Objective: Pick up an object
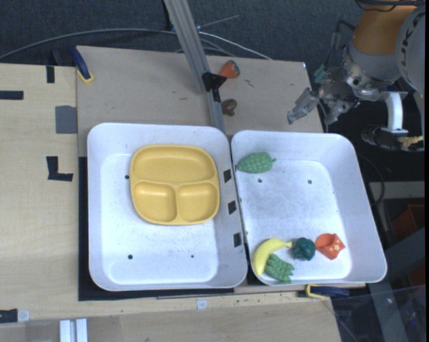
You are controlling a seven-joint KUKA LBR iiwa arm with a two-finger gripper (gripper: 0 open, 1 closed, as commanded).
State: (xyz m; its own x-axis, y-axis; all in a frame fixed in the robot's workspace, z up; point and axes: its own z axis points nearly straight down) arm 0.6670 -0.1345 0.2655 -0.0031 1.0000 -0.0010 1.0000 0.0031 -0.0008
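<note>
While my gripper (313, 107) hangs just beyond the far right corner of the right bin (360, 191), I cannot tell how it is set, and I see nothing in it. By my reading the pick has not begun. Inside that bin a green leafy piece (256, 163) lies at the far left corner; a banana (264, 251), a green bunch (279, 267), a dark green piece (303, 249) and an orange piece (330, 246) cluster along its near wall. Approach, descent, closing and lifting remain.

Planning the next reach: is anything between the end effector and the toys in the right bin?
Nothing visible. The end effector hangs beyond the right bin's far rim; the green leafy toy lies nearest, out in the open.
</note>
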